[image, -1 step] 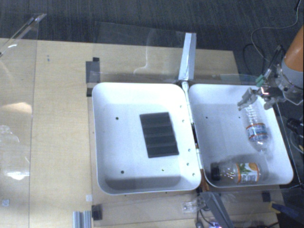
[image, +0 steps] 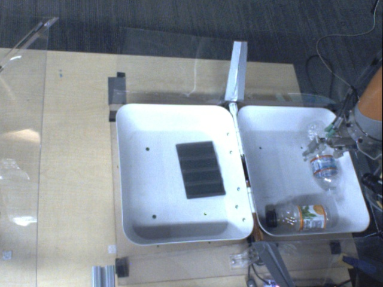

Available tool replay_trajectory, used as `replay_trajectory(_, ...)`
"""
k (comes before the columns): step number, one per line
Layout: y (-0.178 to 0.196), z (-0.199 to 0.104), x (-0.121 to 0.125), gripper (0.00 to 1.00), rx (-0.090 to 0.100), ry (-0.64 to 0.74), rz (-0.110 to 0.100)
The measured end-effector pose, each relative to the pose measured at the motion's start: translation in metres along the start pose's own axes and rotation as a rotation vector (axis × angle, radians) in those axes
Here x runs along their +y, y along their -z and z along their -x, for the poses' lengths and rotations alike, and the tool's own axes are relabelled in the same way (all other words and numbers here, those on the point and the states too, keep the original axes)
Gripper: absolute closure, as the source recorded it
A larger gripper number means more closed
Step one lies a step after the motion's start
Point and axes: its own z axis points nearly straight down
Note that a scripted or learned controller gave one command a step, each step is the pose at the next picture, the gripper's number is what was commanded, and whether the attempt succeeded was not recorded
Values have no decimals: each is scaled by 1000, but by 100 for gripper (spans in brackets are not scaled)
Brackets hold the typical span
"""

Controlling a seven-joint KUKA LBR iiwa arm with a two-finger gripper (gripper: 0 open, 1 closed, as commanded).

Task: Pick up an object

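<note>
We see the end effector low at the right of the frame, just above a clear plastic bottle in the right bin. We cannot tell its state. We judge nothing lifted yet; the grasp remains.

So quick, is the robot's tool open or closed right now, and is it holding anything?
Tool: cannot be told if open or closed; it sits right over the clear water bottle in the right bin; no grip can be seen.
</note>
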Motion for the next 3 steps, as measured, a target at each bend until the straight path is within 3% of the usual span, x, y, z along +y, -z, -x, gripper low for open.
replay_trajectory(1, -72, 1, 22, 0, -3, -5, 9)
replay_trajectory(2, -60, 0, 25, 100, -3, -1, 16)
replay_trajectory(3, -72, -22, 34, 100, -7, 128, -16)
